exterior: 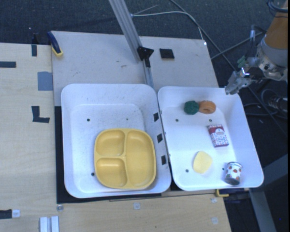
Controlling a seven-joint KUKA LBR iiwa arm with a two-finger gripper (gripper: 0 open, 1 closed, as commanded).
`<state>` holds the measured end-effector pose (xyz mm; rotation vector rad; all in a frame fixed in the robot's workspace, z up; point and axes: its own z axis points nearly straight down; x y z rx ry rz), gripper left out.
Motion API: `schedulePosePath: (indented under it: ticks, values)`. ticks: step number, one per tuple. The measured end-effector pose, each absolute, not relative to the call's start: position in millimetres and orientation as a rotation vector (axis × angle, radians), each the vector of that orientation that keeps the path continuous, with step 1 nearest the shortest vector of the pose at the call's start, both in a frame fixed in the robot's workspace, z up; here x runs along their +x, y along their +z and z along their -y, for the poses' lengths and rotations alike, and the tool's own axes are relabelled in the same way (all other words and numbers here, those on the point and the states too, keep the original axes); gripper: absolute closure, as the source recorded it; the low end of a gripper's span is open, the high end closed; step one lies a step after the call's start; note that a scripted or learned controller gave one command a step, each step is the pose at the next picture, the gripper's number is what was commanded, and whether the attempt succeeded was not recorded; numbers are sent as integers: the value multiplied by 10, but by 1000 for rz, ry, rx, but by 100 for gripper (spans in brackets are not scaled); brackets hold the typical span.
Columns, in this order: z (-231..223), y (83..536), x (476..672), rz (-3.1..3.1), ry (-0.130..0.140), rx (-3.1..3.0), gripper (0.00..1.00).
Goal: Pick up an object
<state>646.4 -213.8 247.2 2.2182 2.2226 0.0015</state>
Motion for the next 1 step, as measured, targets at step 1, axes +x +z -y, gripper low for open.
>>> schedulePosePath:
  ticks: [1]
  values:
    - [1629, 2338, 6303, -2229, -1, 2218, 100]
